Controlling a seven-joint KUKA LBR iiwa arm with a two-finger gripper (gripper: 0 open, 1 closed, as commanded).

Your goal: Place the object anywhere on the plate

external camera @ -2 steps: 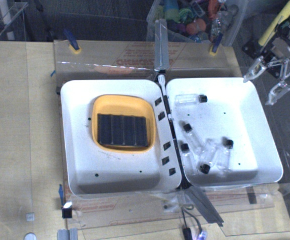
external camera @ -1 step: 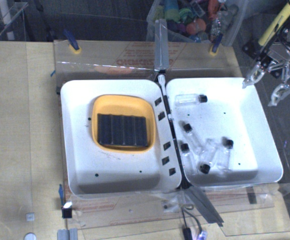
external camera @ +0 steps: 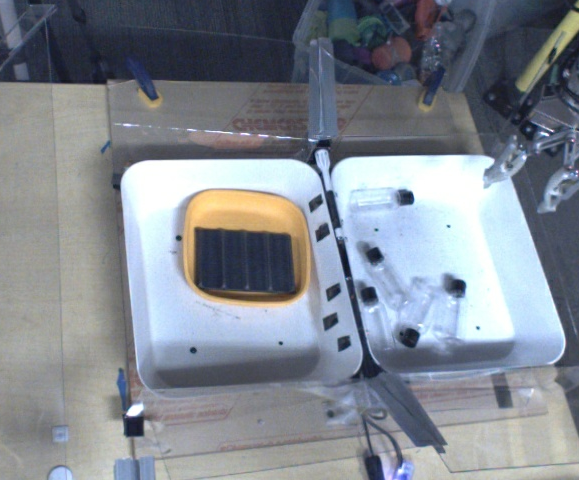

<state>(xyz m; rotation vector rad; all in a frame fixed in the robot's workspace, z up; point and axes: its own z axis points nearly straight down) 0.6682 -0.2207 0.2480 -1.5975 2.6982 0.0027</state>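
Two shallow white bins are sitting side by side on the wooden tabletop, meeting along a dark divider strip that is running between them. The left bin is carrying a yellow plate with rounded corners, and a black ribbed block is lying flat across the middle of that plate, well inside its rim.

The right bin is holding several small clear vials with black caps. One vial is lying on its side near the bin's far edge, apart from the rest. Another vial is lying close to the divider, and a cluster of vials is resting toward the near side of the bin, some touching or overlapping; how many are in that cluster is hard to tell because the clear bodies are blending into the white floor.

The pincer is hanging at the far right corner of the right bin, over its rim and partly beyond it. Its metal fingers are standing spread apart, with nothing between them. It is well apart from the vials and from the plate.

Behind the bins, a clear tub of colourful items is standing at the back of the tabletop
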